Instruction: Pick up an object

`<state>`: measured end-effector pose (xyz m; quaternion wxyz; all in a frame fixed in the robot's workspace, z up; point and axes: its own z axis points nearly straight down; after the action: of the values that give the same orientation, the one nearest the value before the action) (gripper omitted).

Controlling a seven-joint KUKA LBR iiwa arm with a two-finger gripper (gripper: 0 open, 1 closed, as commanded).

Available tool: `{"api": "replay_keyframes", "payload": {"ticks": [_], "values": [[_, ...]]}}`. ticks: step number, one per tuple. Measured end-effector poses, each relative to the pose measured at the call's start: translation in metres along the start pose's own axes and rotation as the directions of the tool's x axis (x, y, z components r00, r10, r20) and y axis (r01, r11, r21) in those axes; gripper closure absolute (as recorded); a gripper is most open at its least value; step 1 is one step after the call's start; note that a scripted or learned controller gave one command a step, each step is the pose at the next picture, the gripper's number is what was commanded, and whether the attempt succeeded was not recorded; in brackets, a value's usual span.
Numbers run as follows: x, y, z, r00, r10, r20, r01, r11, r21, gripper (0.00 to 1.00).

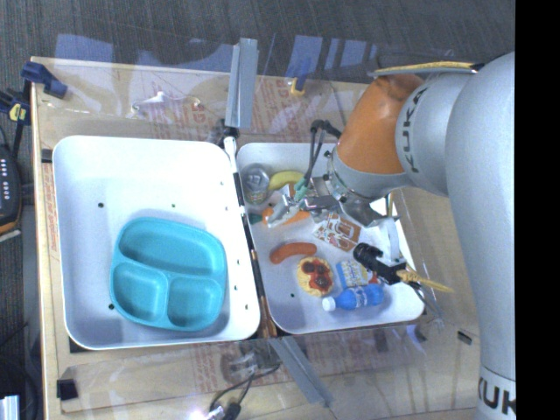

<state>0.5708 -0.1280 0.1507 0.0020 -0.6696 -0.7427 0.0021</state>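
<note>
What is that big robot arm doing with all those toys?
The grey and orange robot arm is reaching into the right bin, which holds toy food: a banana, a sausage, a little pizza, a blue bottle and a can. Its gripper sits low near the banana, over the clutter. I can't tell if it has grabbed anything. The left bin holds a blue divided tray.

A pale wooden bench [131, 112] stands on dark grey ribbed floor [131, 7]. Clear plastic sheeting [175, 103] with glare patches covers its top. Black cables and gear [9, 182] sit at the left edge. A blue clamp [42, 79] grips the bench's far-left corner.
</note>
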Motion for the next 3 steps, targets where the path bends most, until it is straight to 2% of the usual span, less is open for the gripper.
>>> {"api": "replay_keyframes", "payload": {"ticks": [1,2,3], "values": [[-0.010,-0.061,0.058,0.998,-0.068,0.001,0.068,0.998,-0.008,0.00],[-0.018,0.026,0.059,0.998,-0.067,0.000,0.067,0.998,-0.004,0.00],[-0.018,0.026,0.049,0.997,-0.073,0.001,0.073,0.997,-0.001,1.00]]}}
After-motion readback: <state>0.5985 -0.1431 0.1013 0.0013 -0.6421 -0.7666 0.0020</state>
